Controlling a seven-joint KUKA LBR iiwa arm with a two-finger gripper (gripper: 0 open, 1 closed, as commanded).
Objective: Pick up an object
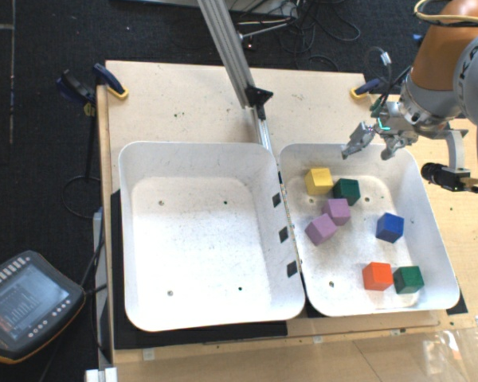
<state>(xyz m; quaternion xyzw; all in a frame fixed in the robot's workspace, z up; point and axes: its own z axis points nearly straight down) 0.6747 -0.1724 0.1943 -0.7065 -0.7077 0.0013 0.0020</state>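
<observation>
Yellow cube [319, 180], judged light, rigid and best pinched across 2 flat opposite faces, lay near the far end of the right bin [436, 237] touching a green cube [348, 189], while the gripper [377, 142] hovered above, fingers spread, holding nothing.

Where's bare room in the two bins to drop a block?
The left bin has bare floor from wall to wall. In the right bin, small patches lie between the purple blocks and the orange block, and along its front wall. Its back half is crowded: yellow, dark green, blue.
</observation>
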